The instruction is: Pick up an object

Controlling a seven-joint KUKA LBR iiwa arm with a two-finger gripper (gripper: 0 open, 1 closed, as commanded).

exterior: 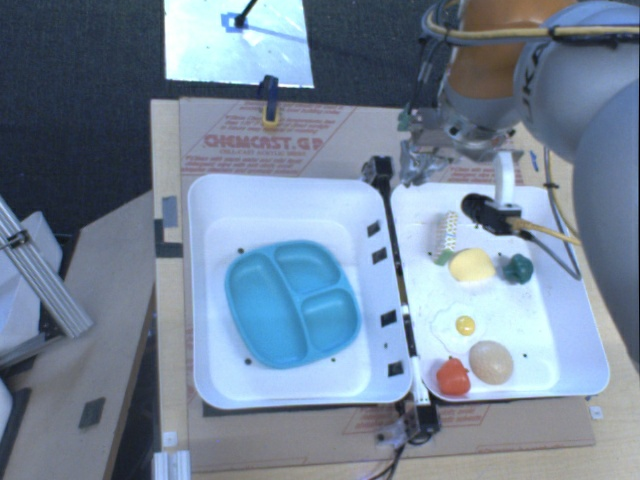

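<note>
Lemon [471, 265], right bin [570, 338]: seemingly light, rigid, smooth; best pinched across its middle. Gripper [422, 164] hung above the bin's far edge; pincer state could not be told.

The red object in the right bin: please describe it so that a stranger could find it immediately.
Look at the right bin, then its near-left corner. There the red object lies beside a beige egg-shaped piece. It is the sole red item, smaller than that piece.

My single fixed camera sits above the bench [250, 133], looking down at a slant. It frames both white bins [300, 193] side by side; the arm [560, 58] enters from the right.
</note>
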